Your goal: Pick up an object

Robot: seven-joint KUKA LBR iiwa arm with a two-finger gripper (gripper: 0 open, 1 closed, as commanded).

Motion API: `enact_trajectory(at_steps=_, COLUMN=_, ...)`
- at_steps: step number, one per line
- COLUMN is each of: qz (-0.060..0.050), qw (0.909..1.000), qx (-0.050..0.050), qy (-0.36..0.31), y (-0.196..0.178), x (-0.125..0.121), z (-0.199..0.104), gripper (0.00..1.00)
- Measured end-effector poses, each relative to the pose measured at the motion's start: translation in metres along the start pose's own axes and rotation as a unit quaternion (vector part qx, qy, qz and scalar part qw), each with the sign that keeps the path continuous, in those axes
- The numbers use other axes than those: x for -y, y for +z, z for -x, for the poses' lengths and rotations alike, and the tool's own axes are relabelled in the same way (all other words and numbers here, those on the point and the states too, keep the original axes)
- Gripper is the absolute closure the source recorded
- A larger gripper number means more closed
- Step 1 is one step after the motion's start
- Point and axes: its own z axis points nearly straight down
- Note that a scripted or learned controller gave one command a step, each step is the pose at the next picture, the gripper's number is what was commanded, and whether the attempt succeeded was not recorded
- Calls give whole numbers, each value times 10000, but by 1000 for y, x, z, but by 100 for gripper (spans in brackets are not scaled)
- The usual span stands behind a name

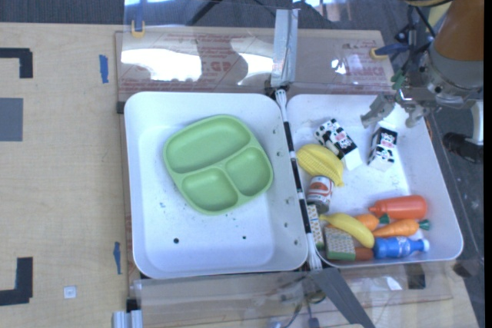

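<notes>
We see the right bin stuffed with toy food: two cow-print cartons, two bananas, a small can, carrots, a blue bottle lying flat.
</notes>
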Motion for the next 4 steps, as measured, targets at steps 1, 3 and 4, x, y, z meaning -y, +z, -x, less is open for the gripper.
enact_trajectory(at_steps=1, qz=-1, qw=9995, qx=2, qy=-326, y=94, x=-24, z=-46, gripper=0)
enact_trajectory(at_steps=3, qz=23, qw=9999, qx=9, qy=-153, y=129, x=-17, z=-47, gripper=0)
enact_trajectory(at_steps=4, qz=51, qw=9999, qx=16, qy=-159, y=117, x=-18, z=-47, gripper=100)
